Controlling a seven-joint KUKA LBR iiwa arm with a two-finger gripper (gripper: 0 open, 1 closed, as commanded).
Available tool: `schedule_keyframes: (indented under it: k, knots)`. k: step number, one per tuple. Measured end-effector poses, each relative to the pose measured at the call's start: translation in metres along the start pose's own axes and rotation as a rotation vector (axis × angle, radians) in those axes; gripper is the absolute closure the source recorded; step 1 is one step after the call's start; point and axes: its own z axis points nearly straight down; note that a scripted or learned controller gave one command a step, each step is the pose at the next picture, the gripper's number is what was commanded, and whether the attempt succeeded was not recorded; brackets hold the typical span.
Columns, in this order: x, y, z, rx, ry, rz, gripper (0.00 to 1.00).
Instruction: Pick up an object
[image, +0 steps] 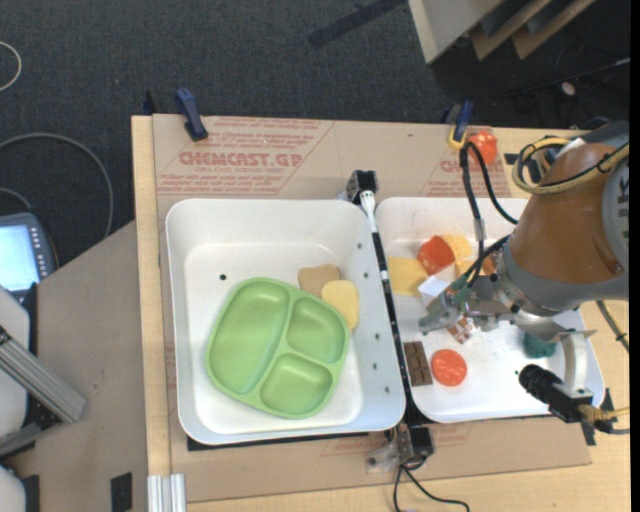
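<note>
The gripper (456, 320) hangs low over the right bin (490, 405), above the white floor of it. From where I stand I cannot tell if it is released or clenched, and I see no object in its grasp.

The closest thing is a red round disc (448, 368), which lies just below the gripper, on the side toward the camera, and apart from it. Beside the disc, away from the arm, a small brown bar (417, 363) lies near the wall between the two bins. On the far side of the gripper there is a small white piece (437, 286), very near to it. Behind that lie an orange-red piece (437, 254) and a flat yellow piece (405, 274), the two touching or almost touching. A teal thing (540, 346) sits on the arm's side, partly hidden under the wrist.

Farther off, across the wall, the left bin (200, 240) holds a yellow piece (342, 300) and a tan piece (318, 279) side by side. Both are at the edge of a green divided plate (275, 345), which is the farthest thing from the gripper.
</note>
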Motion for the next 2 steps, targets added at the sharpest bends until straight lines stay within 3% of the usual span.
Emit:
schedule_keyframes:
  k: [1, 2]
  knots:
    - [-0.004, -0.001, -0.005, 0.006, -0.003, 0.007, 1.0]
    - [0.089, 0.002, -0.115, -0.004, 0.002, -0.006, 1.0]
